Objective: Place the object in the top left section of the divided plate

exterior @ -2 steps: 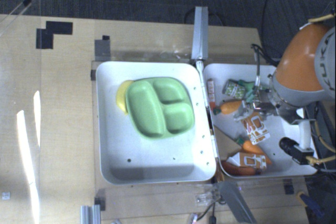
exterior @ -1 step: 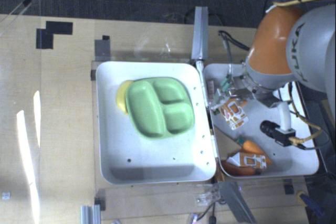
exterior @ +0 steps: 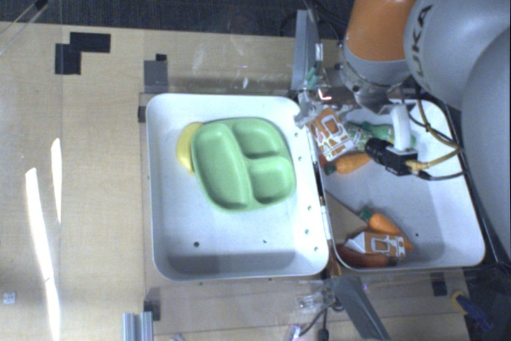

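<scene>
Beneath claw [exterior: 331, 112], snack packet [exterior: 332, 133], carrot [exterior: 351, 164] beside

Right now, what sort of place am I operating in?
Probably a robotics lab's bin-picking bench: two shallow white bins on a pale wooden top, a green divided plate in the left bin, toy food such as a carrot in the right.

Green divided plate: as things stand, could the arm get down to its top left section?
Probably yes. The plate lies open in the left bin, nothing resting in its sections, and the gripper is over the neighbouring bin's edge.
</scene>
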{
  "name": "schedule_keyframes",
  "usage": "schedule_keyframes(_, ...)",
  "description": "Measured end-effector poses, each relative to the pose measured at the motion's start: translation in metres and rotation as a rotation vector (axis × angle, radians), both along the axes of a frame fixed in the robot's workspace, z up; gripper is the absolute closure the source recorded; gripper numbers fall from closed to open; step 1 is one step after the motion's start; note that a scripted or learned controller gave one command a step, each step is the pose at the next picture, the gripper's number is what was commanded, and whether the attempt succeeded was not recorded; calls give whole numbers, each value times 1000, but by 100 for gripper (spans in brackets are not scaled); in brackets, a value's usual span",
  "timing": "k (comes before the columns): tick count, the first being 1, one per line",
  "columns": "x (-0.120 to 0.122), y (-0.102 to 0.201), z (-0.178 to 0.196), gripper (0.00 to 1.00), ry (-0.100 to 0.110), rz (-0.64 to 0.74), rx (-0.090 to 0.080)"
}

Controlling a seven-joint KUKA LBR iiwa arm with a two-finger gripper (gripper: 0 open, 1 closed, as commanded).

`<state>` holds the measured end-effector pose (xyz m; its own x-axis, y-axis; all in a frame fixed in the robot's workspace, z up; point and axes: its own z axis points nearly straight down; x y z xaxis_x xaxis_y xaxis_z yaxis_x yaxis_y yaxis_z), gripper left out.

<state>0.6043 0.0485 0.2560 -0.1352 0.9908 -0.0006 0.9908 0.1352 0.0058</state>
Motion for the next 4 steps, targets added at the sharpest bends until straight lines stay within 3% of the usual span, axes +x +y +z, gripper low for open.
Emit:
schedule_keyframes(1,34,62,-38,100,3,-292,1)
schedule_keyframes(2,65,-12,-71,100,1,-26,0)
schedule_keyframes(3,65,44,-70,100,-1,-77,1)
schedule_keyframes(4,65,44,-70,0,-1,-77,1)
